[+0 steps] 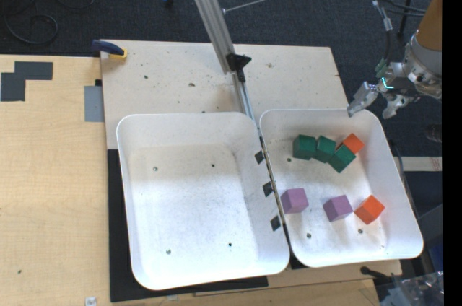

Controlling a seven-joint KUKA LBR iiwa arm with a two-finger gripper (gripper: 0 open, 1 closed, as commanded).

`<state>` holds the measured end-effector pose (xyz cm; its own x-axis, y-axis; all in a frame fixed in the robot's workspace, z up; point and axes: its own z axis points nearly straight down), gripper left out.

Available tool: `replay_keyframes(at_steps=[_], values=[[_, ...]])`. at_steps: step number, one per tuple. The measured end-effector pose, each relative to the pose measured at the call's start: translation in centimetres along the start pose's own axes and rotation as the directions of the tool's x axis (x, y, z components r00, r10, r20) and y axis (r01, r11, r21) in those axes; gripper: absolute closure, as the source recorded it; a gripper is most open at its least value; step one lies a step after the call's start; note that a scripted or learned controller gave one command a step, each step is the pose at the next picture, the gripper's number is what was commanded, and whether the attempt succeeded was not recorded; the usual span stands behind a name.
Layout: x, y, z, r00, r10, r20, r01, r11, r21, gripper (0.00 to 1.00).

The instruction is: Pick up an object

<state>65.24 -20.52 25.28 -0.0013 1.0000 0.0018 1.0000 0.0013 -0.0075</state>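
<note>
White plastic forms the two shallow bins on the bench, and all the small blocks are gathered in the right bin [390, 153], while the left bin [137, 153] shows only dark specks on its floor. Three green blocks [325, 150] are pressed together near the far side of the right bin, and an orange block [352, 143] is touching the last of them, so this group would be hard to enter with two fingers. Two purple blocks [294, 200] are lying nearer to the front, apart from each other, and a second orange block [370, 209] is standing just beside the right one of them. The gripper [375, 99] is seen at the far right corner of the right bin, above its rim and outside the group of blocks; nothing is held in it, and the two fingers appear to be spread, with a gap between them. It is judged that the pick is not yet begun, because the gripper is high and no block is under it. The blocks that lie free are probably the easier choice, since room is left on both sides for the fingers. A grey aluminium rail [213, 16] is leaning over the bench behind the bins, well apart from the gripper.
</note>
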Motion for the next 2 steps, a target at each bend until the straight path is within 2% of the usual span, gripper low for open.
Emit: replay_keyframes(at_steps=[1,2], values=[[0.1,0.1,-0.3,1.000,-0.004,0.002,0.004,1.000,-0.004,0.00],[0.2,-0.1,6.2,1.000,0.000,0.000,0.000,1.000,0.001,0.00]])
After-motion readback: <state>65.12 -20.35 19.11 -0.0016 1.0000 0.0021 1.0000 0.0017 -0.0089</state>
